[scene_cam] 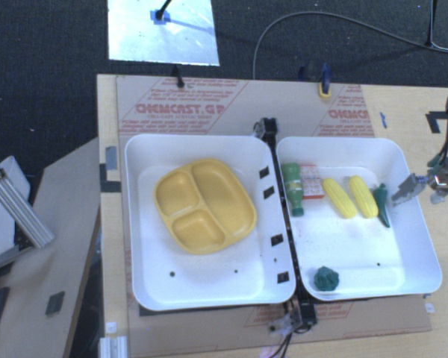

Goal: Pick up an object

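Observation:
The right bin (411, 259) holds a green bottle (293, 189) lying along its left wall, with a red and white packet (310, 181) beside it. Two yellow corn cobs (339, 198) (363, 196) lie side by side in the middle. A dark green pepper-like piece (381, 203) rests just right of them. A small dark green lump (327, 278) sits near the front wall. My gripper (422, 186) hangs over the bin's right rim, just right of the dark green piece and apart from it, with nothing seen in its grasp.
The left bin (145, 274) carries a yellow divided plate (205, 205). A black clip strip (276, 207) runs along the seam between the bins. A shiny metal sheet (163, 21) lies on the dark floor behind the bench.

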`<control>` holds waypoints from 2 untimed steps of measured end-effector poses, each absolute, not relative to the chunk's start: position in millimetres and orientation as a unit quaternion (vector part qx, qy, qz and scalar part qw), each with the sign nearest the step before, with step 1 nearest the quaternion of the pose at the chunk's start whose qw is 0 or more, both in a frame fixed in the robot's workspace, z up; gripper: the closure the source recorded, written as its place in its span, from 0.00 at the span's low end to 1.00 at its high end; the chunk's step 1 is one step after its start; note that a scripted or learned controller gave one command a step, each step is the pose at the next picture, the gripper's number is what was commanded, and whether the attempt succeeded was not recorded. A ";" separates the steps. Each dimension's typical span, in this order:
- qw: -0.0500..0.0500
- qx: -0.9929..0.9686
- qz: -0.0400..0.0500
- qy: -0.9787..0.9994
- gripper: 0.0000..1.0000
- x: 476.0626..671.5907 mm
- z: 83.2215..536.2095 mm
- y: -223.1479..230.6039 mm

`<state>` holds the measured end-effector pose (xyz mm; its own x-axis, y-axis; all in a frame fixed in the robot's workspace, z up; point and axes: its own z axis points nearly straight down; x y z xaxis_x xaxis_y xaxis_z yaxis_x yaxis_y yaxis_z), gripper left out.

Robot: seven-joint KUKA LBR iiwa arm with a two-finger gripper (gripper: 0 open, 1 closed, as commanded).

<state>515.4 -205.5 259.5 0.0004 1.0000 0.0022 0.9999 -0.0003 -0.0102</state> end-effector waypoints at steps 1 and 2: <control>-0.001 -0.706 0.000 -0.709 0.00 517.8 266.3 -204.4; -0.001 -0.706 0.000 -0.708 0.00 527.4 211.4 -200.7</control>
<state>527.4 -200.7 211.4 -0.0025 1.0000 -0.0004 1.0000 0.0025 0.0013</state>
